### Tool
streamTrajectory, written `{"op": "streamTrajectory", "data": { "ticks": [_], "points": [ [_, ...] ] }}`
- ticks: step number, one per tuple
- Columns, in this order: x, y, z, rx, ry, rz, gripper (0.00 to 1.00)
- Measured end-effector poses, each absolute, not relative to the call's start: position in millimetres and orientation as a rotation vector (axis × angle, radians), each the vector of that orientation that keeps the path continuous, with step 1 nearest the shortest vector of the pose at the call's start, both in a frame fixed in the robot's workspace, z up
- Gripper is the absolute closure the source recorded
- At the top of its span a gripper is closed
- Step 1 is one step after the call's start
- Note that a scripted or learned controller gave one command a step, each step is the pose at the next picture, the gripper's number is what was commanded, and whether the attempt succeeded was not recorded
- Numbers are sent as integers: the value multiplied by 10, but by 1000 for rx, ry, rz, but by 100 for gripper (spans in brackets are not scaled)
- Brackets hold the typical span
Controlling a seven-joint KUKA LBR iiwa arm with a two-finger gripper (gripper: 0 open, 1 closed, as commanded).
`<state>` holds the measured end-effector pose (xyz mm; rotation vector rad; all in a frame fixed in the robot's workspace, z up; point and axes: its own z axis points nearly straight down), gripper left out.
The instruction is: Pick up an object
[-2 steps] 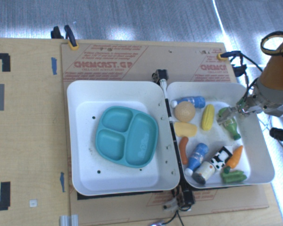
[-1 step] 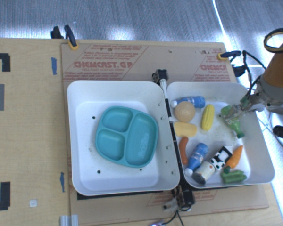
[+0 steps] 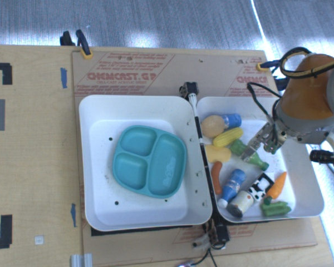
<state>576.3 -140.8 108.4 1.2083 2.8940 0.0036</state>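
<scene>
The right bin [image 3: 303, 166] holds several toy foods. Among them are a tan ball [image 3: 212, 125], a yellow corn cob [image 3: 228, 137], a blue bottle [image 3: 232, 183], an orange carrot [image 3: 277, 185] and a green pod [image 3: 275, 207]. My gripper [image 3: 261, 146] hangs over the middle of this bin, just above a green piece [image 3: 258, 161]. Its fingers stand apart and I see nothing held between them. The arm's orange band [image 3: 309, 88] rises at the right.
The left bin [image 3: 94, 149] carries a teal divided plate [image 3: 150, 160]. A black-and-white toy [image 3: 260, 186] and a white cylinder [image 3: 242, 202] lie near the right bin's front wall. Cables [image 3: 267, 93] loop beside the wrist. Bare cardboard surrounds both bins.
</scene>
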Motion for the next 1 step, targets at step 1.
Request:
{"op": "streamTrajectory", "data": {
  "ticks": [1],
  "points": [
    [5263, -737, 1848, 1462, 2782, 1, 100]
  ]
}}
